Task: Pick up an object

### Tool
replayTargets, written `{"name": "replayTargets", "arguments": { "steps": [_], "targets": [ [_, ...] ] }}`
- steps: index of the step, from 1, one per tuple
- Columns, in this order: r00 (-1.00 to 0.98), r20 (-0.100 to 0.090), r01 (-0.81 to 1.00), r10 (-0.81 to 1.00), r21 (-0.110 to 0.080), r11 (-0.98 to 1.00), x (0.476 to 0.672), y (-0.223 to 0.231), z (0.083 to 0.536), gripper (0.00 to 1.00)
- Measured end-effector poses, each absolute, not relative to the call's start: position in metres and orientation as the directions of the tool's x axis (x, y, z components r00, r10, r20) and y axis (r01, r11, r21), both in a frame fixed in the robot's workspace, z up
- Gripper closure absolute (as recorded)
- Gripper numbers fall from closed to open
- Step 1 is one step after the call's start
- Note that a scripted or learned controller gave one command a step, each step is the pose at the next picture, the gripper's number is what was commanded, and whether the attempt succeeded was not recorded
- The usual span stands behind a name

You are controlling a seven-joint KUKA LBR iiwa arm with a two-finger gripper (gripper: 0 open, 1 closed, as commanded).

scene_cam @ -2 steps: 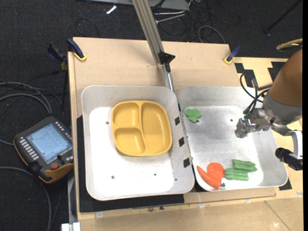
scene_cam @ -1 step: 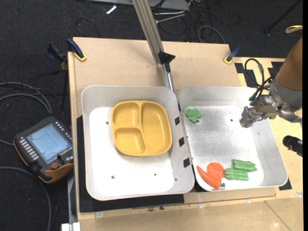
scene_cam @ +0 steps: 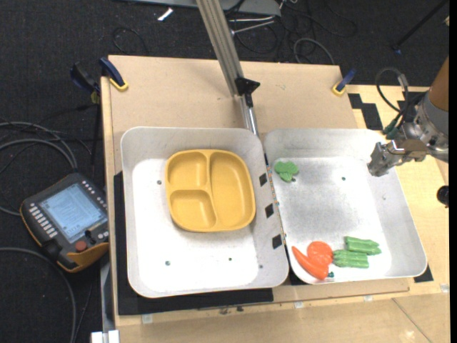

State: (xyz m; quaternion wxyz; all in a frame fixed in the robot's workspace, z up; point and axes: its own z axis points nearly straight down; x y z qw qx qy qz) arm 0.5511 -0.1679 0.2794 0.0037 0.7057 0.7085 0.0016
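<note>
Camera view, looking down at a slant. Bench (scene_cam: 186, 91): tan board top, carrying two shallow white bins side by side. Left bin (scene_cam: 143, 184): holds one yellow divided plate (scene_cam: 211, 190) with three compartments, lying flat near the bin's middle, toward its far side. Right bin (scene_cam: 335, 206): holds a small green leafy piece (scene_cam: 286, 170) near the far left corner, just beside the divider between the bins; at the near edge, a red tomato-like piece (scene_cam: 319, 252) touching an orange carrot-like piece (scene_cam: 307, 264) on its left; two green pod-shaped pieces (scene_cam: 357, 253) just beside the red one on its right, stacked close together. Arm (scene_cam: 437, 113): grey, entering from the right. Gripper (scene_cam: 380, 160): hanging over the far right edge of the right bin, well apart from every item in it; whether it is spread or pressed together cannot be told, and nothing is seen in it. Floor: dark carpet with loose cables; a teach pendant (scene_cam: 66, 220) with a lit screen lies left of the bench.
</note>
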Motion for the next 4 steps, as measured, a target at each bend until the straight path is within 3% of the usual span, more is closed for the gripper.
{"name": "replayTargets", "arguments": {
  "steps": [1,4],
  "targets": [
    [-0.008,0.002,1.0,1.0,-0.001,0.008,0.564,-0.11,0.264,1.0],
    [-0.008,0.002,1.0,1.0,0.003,0.008,0.601,0.041,0.253,1.0]
  ]
}}
